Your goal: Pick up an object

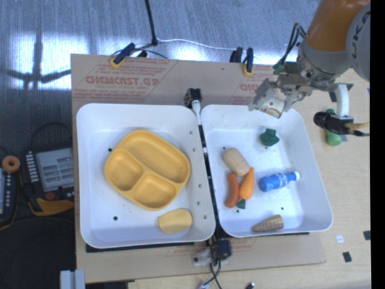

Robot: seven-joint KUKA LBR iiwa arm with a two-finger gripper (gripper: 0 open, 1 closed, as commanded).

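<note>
Glossy white plastic bins (pixel 90 161); matt yellow plastic tray (pixel 147 169); brown cardboard base (pixel 174 80); shiny blue bottle (pixel 278 180).

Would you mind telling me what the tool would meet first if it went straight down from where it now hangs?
The tool hangs over the far rim of the right bin. Going straight down, it would probably meet that rim or the bare floor just inside. The green object lies nearer the camera, likely out of line, though depth is unclear.

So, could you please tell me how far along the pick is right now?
The pincer hangs above the right bin's far rim with a small white-and-orange object at its tips, so a lift looks done. A firm grip can't be confirmed. The blue bottle and carrots lie unpicked.
</note>
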